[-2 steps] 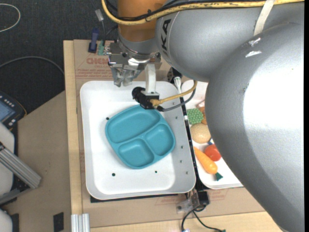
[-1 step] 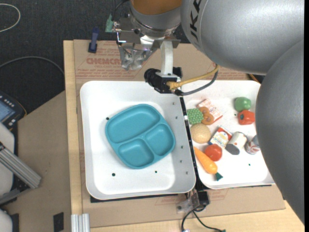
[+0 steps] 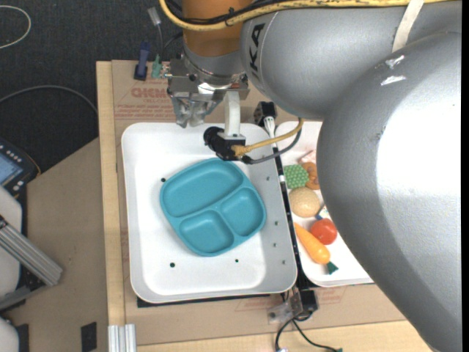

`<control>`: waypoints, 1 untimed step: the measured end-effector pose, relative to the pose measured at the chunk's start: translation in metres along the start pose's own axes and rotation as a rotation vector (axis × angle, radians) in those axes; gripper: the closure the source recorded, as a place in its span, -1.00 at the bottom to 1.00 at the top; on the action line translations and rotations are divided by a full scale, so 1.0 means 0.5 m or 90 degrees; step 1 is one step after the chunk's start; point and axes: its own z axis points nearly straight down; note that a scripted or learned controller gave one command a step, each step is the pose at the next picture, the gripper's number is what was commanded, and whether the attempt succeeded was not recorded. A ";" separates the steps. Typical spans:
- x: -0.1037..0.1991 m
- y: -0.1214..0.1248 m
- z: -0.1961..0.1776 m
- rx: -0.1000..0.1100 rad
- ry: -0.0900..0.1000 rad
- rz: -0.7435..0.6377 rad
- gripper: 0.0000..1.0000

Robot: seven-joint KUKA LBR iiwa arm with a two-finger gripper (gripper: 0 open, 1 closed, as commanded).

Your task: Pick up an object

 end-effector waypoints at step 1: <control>0.002 -0.080 -0.256 -0.015 0.006 -0.003 1.00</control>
